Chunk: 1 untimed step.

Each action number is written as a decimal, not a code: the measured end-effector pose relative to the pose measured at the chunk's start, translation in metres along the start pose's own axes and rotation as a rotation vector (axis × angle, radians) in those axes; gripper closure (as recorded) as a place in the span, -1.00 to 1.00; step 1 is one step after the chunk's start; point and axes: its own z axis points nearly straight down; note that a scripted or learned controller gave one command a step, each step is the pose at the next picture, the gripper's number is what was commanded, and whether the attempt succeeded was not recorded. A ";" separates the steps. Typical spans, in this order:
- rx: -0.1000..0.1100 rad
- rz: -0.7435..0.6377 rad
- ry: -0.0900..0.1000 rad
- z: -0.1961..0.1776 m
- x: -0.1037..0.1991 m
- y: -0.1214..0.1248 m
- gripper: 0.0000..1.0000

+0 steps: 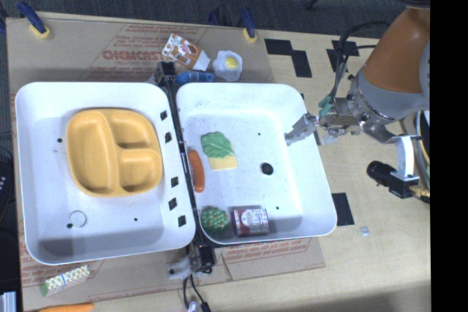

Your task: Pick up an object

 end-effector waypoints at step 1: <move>0.002 -0.042 0.000 0.127 0.056 0.057 -1.00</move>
